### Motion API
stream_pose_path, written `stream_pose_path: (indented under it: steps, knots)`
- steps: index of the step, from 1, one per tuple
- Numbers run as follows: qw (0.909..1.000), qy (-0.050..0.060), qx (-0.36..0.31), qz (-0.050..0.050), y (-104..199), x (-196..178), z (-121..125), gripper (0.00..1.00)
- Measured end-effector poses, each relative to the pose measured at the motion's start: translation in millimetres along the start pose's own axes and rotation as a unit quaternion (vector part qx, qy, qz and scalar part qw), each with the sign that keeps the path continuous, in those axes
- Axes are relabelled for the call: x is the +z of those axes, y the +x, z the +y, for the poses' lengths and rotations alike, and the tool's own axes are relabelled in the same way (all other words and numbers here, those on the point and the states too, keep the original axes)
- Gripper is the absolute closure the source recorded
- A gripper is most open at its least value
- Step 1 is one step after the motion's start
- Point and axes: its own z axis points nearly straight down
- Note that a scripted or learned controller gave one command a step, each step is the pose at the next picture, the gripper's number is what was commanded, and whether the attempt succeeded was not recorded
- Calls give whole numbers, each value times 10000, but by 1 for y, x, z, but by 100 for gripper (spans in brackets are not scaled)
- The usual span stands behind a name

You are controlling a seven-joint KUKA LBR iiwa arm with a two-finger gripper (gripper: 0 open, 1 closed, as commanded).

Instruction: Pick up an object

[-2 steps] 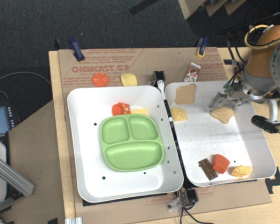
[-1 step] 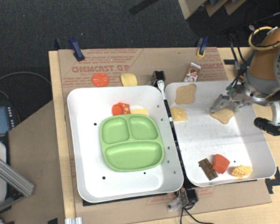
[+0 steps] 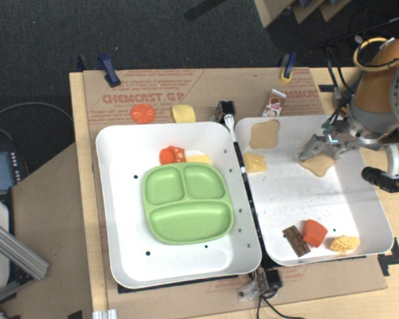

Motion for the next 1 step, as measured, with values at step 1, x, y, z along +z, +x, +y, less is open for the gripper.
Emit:
stream_pose_path:
  steps: [1]
  knots:
    - [10000,-10,-1,0,0,0,-2,0]
